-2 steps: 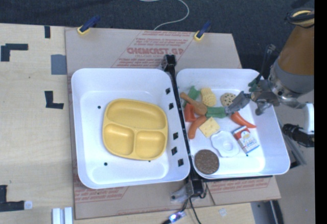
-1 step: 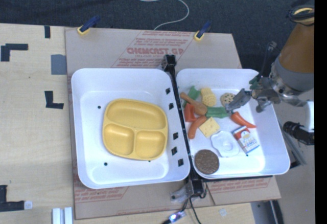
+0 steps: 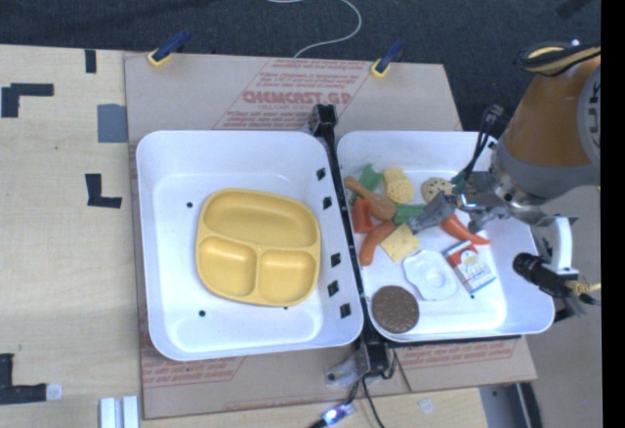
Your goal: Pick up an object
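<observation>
You've got two white bins on the desk (image 3: pixel 78 221), side by side. The left bin (image 3: pixel 166 162) carries one thing: a yellow compartment tray (image 3: pixel 259 245) with three wells, one long across the top and two smaller below.

The right bin (image 3: pixel 518 319) is the busy one. Count with me: two orange carrot-like pieces, one (image 3: pixel 369 197) slanting from upper left to lower right, the other (image 3: pixel 372 242) lying below it and leaning the opposite way. One green leafy piece (image 3: pixel 371 176) near the divider. One yellow corn cob (image 3: pixel 398 186). One round cookie-like piece (image 3: pixel 437 188) with dark spots. One pale yellow cheese wedge (image 3: pixel 399 242). One white fried egg shape (image 3: pixel 431 277). One small white and red carton (image 3: pixel 473 269), long axis running upper left to lower right. One dark brown round patty (image 3: pixel 395 308) at the near edge of the bin.

Now your claw (image 3: pixel 451 209): it sits low over the middle of the right bin, arm (image 3: pixel 552 138) coming in from the right. Its tip lies just above the carton, with a red piece (image 3: pixel 463 231) right beneath it and a green strip (image 3: pixel 415 213) at its left. Whether the claw is apart or together, I cannot tell from up here, and I can't say anything sits between it.
</observation>
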Controlling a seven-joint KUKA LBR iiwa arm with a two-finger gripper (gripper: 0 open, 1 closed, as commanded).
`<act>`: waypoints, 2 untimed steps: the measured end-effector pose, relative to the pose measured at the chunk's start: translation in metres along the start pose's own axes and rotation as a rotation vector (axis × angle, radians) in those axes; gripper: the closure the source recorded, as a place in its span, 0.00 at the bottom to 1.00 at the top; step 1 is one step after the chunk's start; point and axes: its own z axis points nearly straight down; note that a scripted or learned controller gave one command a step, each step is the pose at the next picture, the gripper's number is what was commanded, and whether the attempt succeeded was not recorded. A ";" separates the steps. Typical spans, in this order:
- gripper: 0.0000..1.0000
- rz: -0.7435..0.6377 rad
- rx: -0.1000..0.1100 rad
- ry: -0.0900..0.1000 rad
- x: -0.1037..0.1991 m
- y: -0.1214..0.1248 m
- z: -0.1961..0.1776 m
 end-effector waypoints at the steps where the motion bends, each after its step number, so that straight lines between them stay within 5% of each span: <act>1: 0.00 -0.001 0.001 0.000 0.009 -0.001 0.047; 2: 0.00 -0.001 -0.001 0.000 0.018 0.001 0.107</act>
